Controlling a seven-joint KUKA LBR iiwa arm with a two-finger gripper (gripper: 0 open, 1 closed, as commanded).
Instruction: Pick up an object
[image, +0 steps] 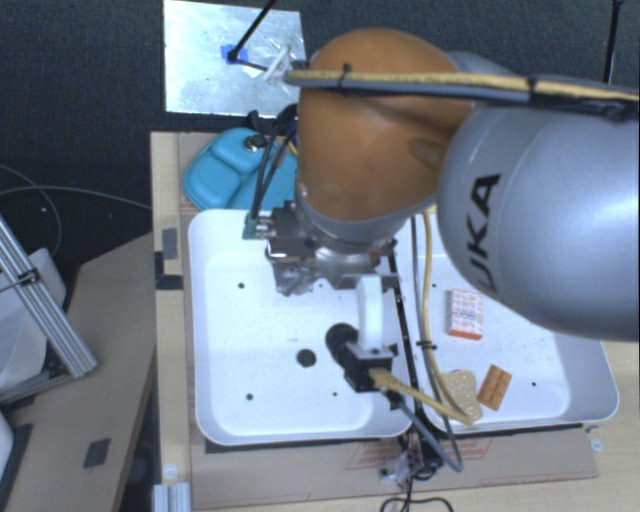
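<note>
Tool (292, 268) hung over left bin (225, 400); grip state could not tell. Nothing seen held. Red-white box (465, 313), orange block (494, 385) lay toward 4 o'clock, unpicked.

you see the left bin (215, 400) and the right bin (555, 375), both white. in the right one, a small box (466, 313) is white with red print, a little block (494, 386) is orange-brown, and a rounded piece (458, 383) is pale tan. the arm (540, 200) is grey with an orange band (370, 130).
</note>
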